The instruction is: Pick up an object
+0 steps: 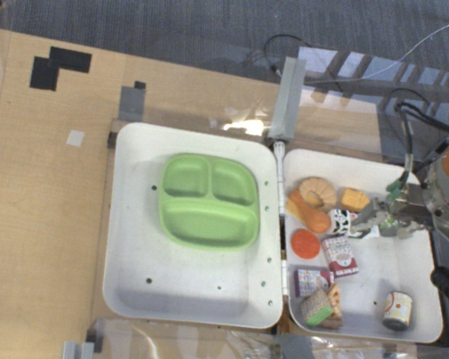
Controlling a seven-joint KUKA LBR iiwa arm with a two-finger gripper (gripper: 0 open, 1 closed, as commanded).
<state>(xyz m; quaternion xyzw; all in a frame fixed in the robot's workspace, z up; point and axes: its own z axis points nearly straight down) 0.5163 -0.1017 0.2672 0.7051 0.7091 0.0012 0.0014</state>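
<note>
Green tray in white bin; orange carrot, red disc.

Two shallow white bins — a left bin and a right bin — are carried side by side on the wooden desk, their inner edges touching.

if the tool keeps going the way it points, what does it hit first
Probably the black-and-white carton just left of the tool, with the orange carrot beyond it; depth is unclear from above.

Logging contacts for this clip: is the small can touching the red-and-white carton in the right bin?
Apart. The camera view shows bare white bin floor between the can and the carton.
</note>
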